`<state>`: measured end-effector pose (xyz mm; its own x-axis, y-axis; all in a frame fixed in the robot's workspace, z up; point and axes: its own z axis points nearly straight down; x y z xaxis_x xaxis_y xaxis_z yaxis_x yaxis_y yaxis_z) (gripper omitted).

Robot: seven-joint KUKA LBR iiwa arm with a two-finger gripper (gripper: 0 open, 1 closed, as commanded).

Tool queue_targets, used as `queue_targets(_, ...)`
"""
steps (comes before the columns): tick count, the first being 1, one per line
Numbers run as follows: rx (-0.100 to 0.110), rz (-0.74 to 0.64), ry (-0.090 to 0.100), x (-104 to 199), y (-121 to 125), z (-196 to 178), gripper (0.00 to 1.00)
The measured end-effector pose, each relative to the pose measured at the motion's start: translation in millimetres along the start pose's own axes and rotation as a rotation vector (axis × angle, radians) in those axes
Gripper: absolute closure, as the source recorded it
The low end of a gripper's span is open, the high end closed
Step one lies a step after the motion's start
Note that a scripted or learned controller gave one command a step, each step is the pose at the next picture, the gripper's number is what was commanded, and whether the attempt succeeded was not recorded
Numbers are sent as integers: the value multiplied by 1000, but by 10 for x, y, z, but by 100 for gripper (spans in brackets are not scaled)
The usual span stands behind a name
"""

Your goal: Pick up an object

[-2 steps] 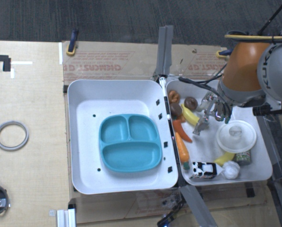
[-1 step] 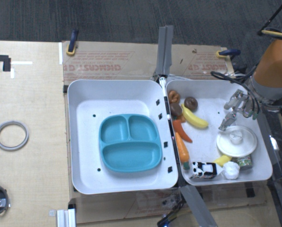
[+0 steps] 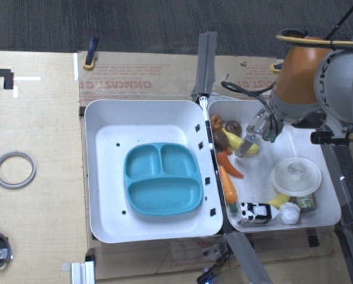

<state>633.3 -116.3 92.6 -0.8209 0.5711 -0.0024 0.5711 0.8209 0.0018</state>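
Reaching in from the right, the arm (image 3: 318,81) sets its claw (image 3: 246,148) low in the right bin (image 3: 327,215), right at a yellow banana-like toy (image 3: 238,141); whether its grip is wide or narrow cannot be told. Beside it lie a brown item (image 3: 232,127), two orange carrots (image 3: 228,176), a round white lid (image 3: 295,176) and a black-and-white cow toy (image 3: 253,213). The left bin (image 3: 102,158) holds a blue divided plate (image 3: 163,178). Cardboard (image 3: 135,76) on the surface shows mirrored red lettering, too faint to read.
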Motion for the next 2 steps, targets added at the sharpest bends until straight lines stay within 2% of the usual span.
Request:
queue_targets(1, 0, -3, -5, -14, 1, -107, 100)
queue_targets(2, 3, 366, 0, 676, 324, -1585, 100)
